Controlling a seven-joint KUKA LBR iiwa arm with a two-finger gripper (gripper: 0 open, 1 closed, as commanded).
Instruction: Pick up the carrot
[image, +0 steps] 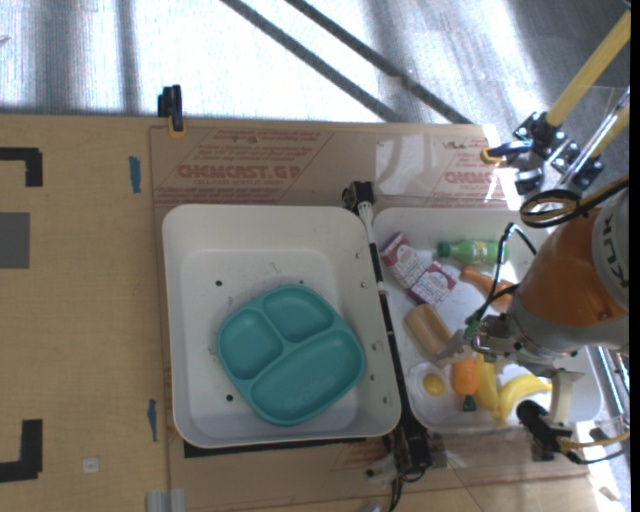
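Note:
The carrot (464, 379), orange with a small green tip, lies in the right bin (395, 222) near its front, between a fried egg (432, 382) and a yellow banana (512, 391). My gripper (481, 344) hangs right over the carrot's upper end, reaching in from the right below the arm's orange band (566, 288). Whether it touches the carrot cannot be told from this view. The arm hides the bin's right part.
The right bin also holds a tan bread roll (426, 326), two pink packets (418, 272), a green bottle (468, 250) and an orange stick (484, 284). A teal divided plate (290, 352) lies in the left bin (190, 300).

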